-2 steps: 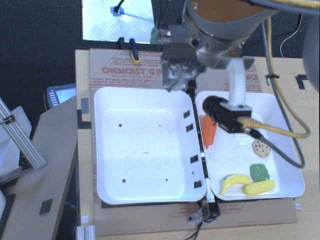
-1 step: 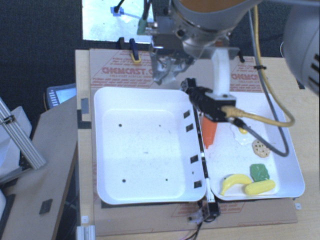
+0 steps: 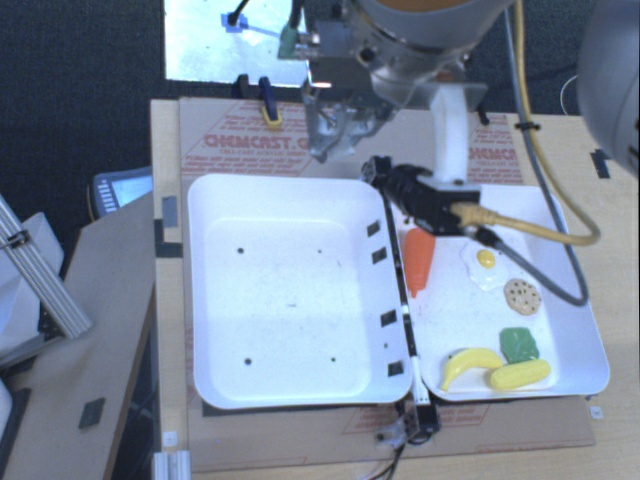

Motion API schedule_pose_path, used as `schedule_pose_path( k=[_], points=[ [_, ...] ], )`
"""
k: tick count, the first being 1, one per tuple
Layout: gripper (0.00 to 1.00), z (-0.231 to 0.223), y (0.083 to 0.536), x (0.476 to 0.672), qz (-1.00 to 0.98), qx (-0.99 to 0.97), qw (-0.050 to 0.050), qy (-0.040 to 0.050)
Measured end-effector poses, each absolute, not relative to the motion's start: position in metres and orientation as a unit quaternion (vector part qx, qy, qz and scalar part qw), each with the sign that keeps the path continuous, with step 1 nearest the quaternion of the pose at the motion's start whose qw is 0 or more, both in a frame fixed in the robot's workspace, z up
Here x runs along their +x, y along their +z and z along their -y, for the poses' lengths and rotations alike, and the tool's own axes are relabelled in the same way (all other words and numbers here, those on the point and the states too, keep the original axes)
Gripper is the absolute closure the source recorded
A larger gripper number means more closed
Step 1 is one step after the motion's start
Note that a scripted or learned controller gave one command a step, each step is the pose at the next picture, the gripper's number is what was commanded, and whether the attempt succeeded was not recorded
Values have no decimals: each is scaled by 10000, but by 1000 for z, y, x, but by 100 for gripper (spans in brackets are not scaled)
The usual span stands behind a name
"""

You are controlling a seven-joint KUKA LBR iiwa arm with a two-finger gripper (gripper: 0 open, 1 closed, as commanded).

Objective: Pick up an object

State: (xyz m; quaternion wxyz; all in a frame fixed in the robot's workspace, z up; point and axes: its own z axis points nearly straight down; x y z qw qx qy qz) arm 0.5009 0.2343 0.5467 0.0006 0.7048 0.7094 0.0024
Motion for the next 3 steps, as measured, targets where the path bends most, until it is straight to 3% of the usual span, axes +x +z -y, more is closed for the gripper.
schedule_pose_path(
  k=[2, 3],
  points=[
    [100, -234, 569, 501, -7106, 7036, 9, 46],
    [100, -183, 533, 517, -7061, 7081, 4, -8]
  ],
)
